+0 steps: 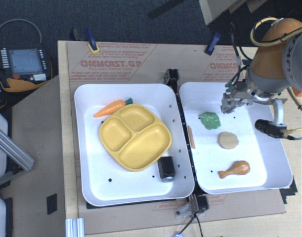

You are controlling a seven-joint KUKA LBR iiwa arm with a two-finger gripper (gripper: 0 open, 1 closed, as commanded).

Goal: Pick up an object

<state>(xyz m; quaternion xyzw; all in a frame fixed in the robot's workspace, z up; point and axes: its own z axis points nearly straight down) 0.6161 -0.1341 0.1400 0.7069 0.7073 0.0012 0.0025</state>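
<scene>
Nothing's been picked up yet, as far as I can see. The arm comes in from the right and its hand [233, 102] hangs over the upper part of the right bin [274, 179], just up and to the right of the green leafy thing [209, 120]. Honestly, from this angle the hand is a dark cluster of metal and I can't tell if it's spread or pinched, or how high it sits above the bin floor. What I can say is that nothing is in it.

All the candidates sit loose on the white floor of that bin: the green piece nearest the hand, the round beige cookie-looking piece [229, 140] a bit below it, and the toy drumstick [236, 169] near the lower edge. They're apart from each other, so no clutter to fight with.

The left bin [86, 147] has the yellow divided plate [135, 136] in the middle, a toy carrot [110, 108] touching its upper left rim, and a small black block [166, 167] at its lower right edge. All of that is well away from the hand.

So my read: this is the approach stage, probably going for the green piece since it's closest. Still left: line up, drop down, close on it, lift. Basically the whole grasp.
</scene>
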